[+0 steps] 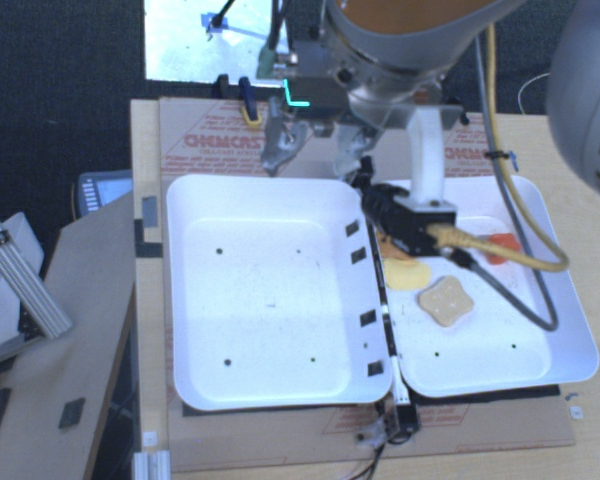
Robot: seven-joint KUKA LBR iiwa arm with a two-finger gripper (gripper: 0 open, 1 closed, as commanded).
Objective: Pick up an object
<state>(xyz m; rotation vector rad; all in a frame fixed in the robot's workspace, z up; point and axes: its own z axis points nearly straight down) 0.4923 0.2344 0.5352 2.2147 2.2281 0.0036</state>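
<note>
At the far left we see a grey table [90, 298] edge beside the bench, with a ribbed metal rail [20, 278] lying across its corner. Next comes the left bin [270, 288], a shallow white tray sitting on brown cardboard [205, 143] printed with red letters.

Above the back rim of that bin we find the gripper [315, 153]. Two metal fingers [278, 146] hang down, one over the left bin's back edge and the other near the divide between the bins, with a clear gap between them. We see them spread apart, and nothing sits between them. The tips appear to hover over the cardboard just behind the rim, touching no object that we can make out.

Moving right, a black cable block [405, 218] and a yellow cable [510, 253] trail from the arm [420, 18] across the right bin [540, 358]. In that bin lie a yellow piece [408, 273], partly under the cables, a tan toast-shaped object [446, 301] just beside it toward the front, and an orange-red object [500, 248] near the yellow cable. All three sit well apart from the gripper.
</note>
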